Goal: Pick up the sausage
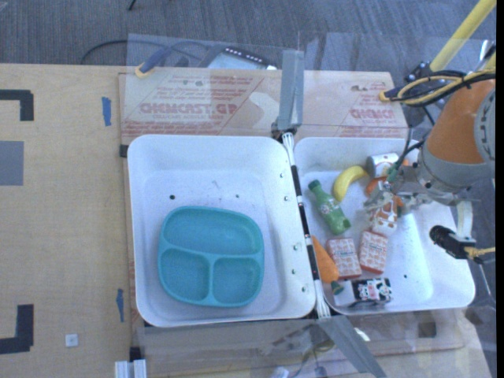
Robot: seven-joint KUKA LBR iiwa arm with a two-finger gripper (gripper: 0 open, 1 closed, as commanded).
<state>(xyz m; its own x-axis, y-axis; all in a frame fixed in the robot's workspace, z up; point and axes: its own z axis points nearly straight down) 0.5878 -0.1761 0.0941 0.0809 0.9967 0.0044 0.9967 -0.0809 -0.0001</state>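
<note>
Sausage seems to be showing as a small reddish-brown piece (376, 186) in the right bin (450, 288), though it is too small and too crowded by the tool above it to make out clearly. It is lying just past the lower end of the banana (350, 181), below a small can (383, 163) and above a red-and-white carton (384, 219).

The gripper (394, 190) is hanging low over that same spot, at the end of the arm (463, 129), which is reaching in from the right over the bin's far corner. How far open the gripper is standing, and whether it is clasping anything, cannot be told from this angle.

Other things are sharing the right bin: a green bottle (330, 209) is lying near the left wall, an orange carrot (324, 261) is resting against that wall lower down, two more red cartons (344, 256) (373, 250) are lying side by side near the middle, and a black-and-white carton (372, 290) is sitting by the near rim.

The left bin (206, 164) is holding a teal divided tray (211, 256). Both bins are sitting side by side on the counter (63, 211).
</note>
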